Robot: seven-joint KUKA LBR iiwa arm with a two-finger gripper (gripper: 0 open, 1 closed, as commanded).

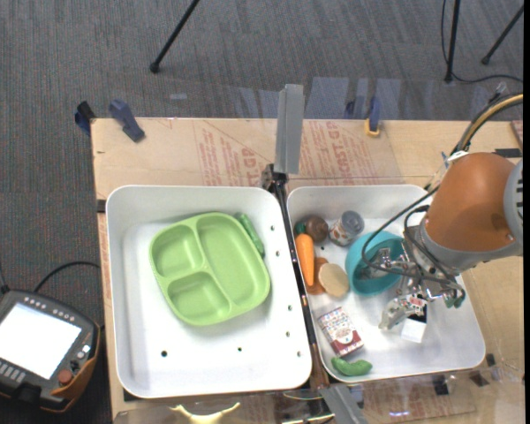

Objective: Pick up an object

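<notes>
While the gripper (405, 312) hangs over the right bin (455, 347), a teal bowl (367, 261) sits just beside it. Carrot (305, 259), box (340, 329) and can (346, 228) lie nearby. Whether its fingers are open, I cannot tell.

light: even, bright overhead | shadows: soft, faint | glare: white bins (132, 360) slightly washed | focus: mildly soft

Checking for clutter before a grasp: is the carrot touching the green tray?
Apart. The camera view shows the carrot in the right bin and the green tray in the left bin.
</notes>
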